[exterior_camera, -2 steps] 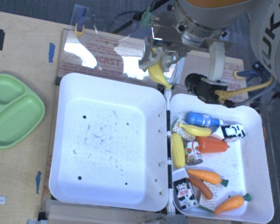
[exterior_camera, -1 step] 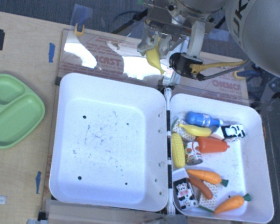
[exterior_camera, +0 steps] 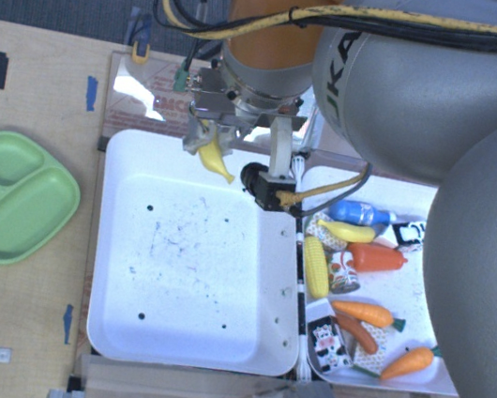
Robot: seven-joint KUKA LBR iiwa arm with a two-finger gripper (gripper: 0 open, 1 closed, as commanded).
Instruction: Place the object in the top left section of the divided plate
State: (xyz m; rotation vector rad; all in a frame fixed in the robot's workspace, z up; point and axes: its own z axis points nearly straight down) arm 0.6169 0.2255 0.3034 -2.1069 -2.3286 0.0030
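The claw hangs over the far edge of the left white bin, closed on a small yellow banana. The banana sits between the fingers at its upper end, and its long axis runs at a slant: the gripped end points up and to the left, while the free tip points down and to the right, over the bin's far rim. It is lifted clear of the bin floor as far as the view allows (the slant of the camera makes the height hard to judge).

The green divided plate lies on the counter near its left edge, well apart from the banana, with two small sections on its far side and one long section nearer the bins.

The right white bin holds a heap of toy food: an ear of corn along its left wall, a second banana, a blue bottle, a red pepper and two carrots, one near the bin's middle and one at its near right corner. The grey arm covers much of that bin's right side.
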